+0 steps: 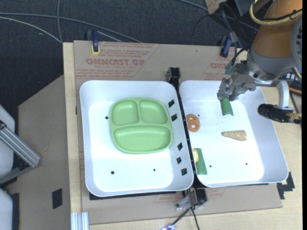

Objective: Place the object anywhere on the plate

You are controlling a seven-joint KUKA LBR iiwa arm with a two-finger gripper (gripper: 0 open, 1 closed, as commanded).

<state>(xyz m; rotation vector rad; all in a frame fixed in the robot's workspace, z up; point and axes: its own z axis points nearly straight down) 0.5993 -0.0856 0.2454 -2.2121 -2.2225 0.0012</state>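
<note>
I see the jaws point(226, 102) grasping a green stick-shaped object point(226, 108) over the right white bin point(268, 169); the green divided plate point(141, 125) lies left.

Two bins sit side by side on the desk point(120, 56): the left bin point(96, 166) holds a divided plate point(141, 125). In the right bin point(259, 166), a pretzel point(193, 122) lies near the left wall, a cone-shaped piece point(234, 135) to its right, and a small block point(199, 161) in front against the left wall. The pincer point(226, 99) hangs over the rear of the right bin, a stick-shaped object point(226, 108) at its tip.

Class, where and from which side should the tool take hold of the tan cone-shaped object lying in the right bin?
Grip the tan cone-shaped object across its wider right half, coming from above: it lies flat, pointing left, with bare bin floor on both long sides.
</note>
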